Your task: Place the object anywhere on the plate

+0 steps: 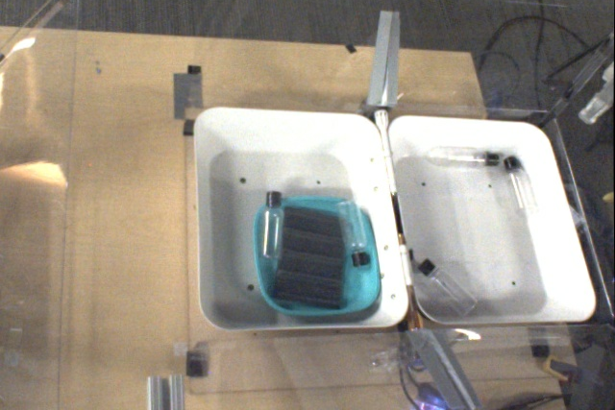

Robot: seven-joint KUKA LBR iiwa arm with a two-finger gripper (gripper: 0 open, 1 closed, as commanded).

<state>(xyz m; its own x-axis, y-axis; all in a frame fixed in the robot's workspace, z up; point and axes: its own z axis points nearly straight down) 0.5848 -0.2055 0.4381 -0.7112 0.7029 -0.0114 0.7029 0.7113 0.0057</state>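
Since the arm worked from the right side of the surface (96,206), I started there, and I could not tell whether the hand was wide, narrow or holding anything.

Nearest that side was the right-hand shallow white bin (569,298). Three clear plastic vials with black caps lay flat in it. One (461,156) lay along the far wall, running left to right. One (520,187) lay just beside it, running front to back. One (447,284) lay tilted by the near left corner.

Further left, across the wall where the two bins met, was the left-hand white bin (221,125) with the teal square plate (366,287) inside it. A black ribbed block (309,256) lay on the plate, its long axis running front to back. It was flanked by two more clear vials, one (271,230) on its left and one (356,228) on its right, both lying the same way as the block.

To my eye the block was the task's thing, and it sat wholly on the plate, so the placing looked done. If a vial from the right bin was meant instead, the hand would have had to carry it leftward over the dividing wall, and the near corner vial had the shortest way to go.
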